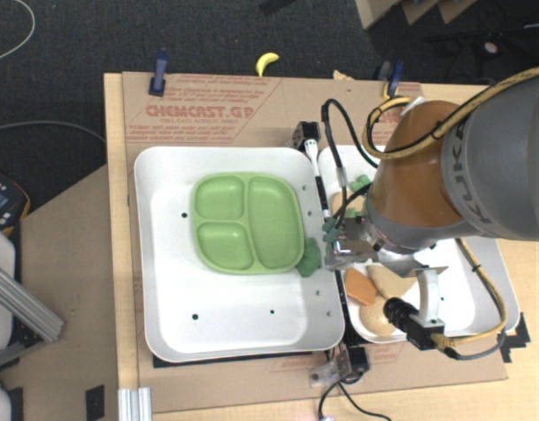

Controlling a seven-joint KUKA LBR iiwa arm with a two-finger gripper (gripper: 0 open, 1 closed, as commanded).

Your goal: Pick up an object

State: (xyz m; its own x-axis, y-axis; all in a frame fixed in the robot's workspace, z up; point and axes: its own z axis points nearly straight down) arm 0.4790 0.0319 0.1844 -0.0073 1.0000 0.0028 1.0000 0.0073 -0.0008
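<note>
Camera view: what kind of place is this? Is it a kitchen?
Probably not a kitchen, more likely a robot lab or workshop. A big grey and orange robot arm reaches over two white bins on a cardboard-covered bench held by clamps. The green plate looks like a practice object, and loose cables run around.

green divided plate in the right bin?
No, the green divided plate lies in the left bin, while the arm hangs over the right bin.
</note>
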